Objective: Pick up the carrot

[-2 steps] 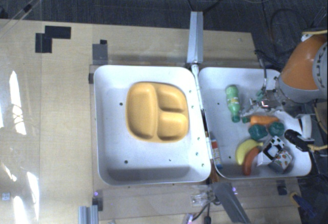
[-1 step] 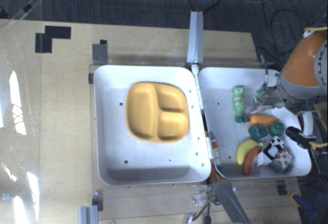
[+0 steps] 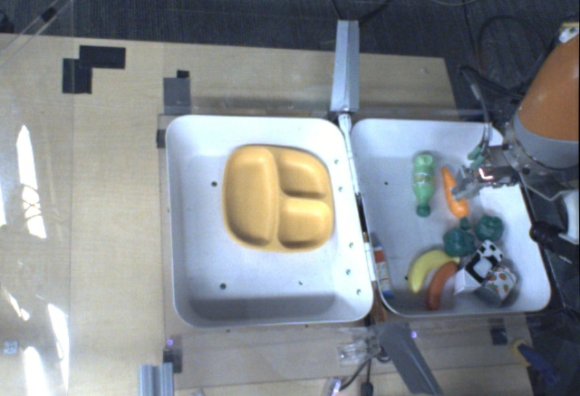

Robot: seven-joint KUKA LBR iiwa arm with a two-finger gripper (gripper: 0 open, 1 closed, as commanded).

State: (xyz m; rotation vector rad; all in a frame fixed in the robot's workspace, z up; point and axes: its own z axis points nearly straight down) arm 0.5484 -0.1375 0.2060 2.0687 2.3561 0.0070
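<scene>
A pale wooden counter [image 3: 109, 231] is being occupied by two shallow white bins set side by side. The left white bin [image 3: 195, 294] is being taken up by a yellow plastic tray with three compartments [image 3: 277, 196], lying near its middle. In the right white bin [image 3: 399, 136], a green plastic bottle [image 3: 423, 183] is lying toward the upper middle, and just beside it on the right the small orange carrot [image 3: 451, 191] is resting on the bin floor, slightly tilted. The claw [image 3: 473, 180] of the grey arm with the orange band [image 3: 553, 100] is being held right at the carrot's right side, over its upper end; whether it is released or clenched cannot be told, and the carrot is not being seen between its tips. Lower down, a yellow banana [image 3: 424, 265], an orange-red sausage-shaped toy [image 3: 441, 284], two teal round objects [image 3: 472, 235] and a black-and-white patterned object [image 3: 488, 260] are being clustered near the bin's lower right corner.
</scene>
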